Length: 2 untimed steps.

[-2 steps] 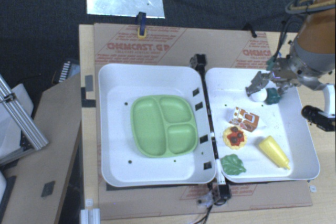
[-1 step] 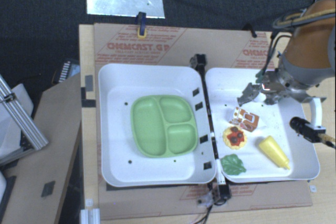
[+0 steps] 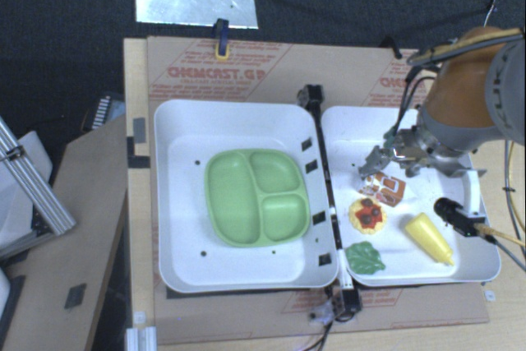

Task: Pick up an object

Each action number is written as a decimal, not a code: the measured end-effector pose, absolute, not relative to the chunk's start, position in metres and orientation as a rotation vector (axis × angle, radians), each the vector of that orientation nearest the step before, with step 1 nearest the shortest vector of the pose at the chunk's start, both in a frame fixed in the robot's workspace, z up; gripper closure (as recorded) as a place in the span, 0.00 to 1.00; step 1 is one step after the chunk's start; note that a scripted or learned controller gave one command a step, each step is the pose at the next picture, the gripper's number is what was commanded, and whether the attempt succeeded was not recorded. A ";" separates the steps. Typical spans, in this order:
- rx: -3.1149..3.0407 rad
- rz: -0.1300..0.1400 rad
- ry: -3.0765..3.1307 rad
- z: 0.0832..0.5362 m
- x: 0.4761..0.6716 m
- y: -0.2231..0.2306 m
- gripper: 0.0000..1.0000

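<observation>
2 white bins (image 3: 238,115), 1 green plate (image 3: 255,197), 4 toy foods (image 3: 367,215)

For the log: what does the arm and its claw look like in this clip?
The arm is bulky and rounded, with a grey casing and a broad orange band above the wrist. Thin dark cables loop along its upper side toward the wrist. The claw is a small metallic grey assembly with silvery parts, far slimmer than the arm.
</observation>
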<state>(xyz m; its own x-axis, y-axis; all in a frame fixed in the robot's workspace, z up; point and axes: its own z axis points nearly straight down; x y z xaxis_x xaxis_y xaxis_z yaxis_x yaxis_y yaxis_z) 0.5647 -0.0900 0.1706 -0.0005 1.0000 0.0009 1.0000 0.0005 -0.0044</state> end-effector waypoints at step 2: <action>-2.231 -0.010 -2.230 0.126 0.566 -0.091 1.00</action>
